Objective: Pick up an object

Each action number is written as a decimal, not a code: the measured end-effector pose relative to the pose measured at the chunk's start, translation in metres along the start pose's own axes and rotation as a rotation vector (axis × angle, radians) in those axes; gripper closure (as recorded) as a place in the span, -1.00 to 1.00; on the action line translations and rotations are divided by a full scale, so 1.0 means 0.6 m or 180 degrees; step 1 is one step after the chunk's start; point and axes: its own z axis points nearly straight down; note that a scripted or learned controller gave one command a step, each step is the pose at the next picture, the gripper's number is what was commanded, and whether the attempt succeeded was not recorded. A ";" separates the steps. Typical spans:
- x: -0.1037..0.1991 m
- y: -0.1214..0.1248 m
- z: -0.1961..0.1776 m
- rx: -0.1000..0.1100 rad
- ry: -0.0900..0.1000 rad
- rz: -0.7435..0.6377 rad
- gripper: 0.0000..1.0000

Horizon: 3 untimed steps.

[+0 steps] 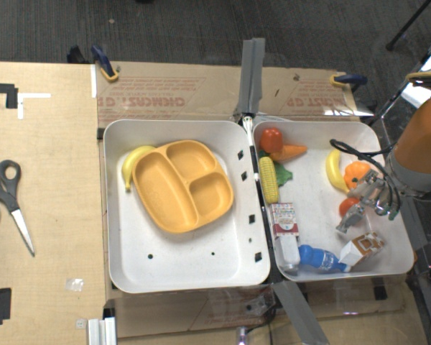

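Observation:
The right bin holds several toy foods. At its back lie a red tomato, a carrot, a corn cob and a green leaf. A banana and an orange lie near the right wall. My gripper hangs low over the bin's right side, right beside a small red-orange ball; whether it touches the ball is unclear. In front lie a small brown carton, a blue bottle and a red-and-white box.
The left bin holds a yellow divided plate with a second banana tucked under its left edge. Scissors lie on the wooden bench at far left. A black cable loops over the right bin's back right.

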 end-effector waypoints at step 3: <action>-0.077 0.208 0.008 0.0084 0.0048 0.1902 -1.00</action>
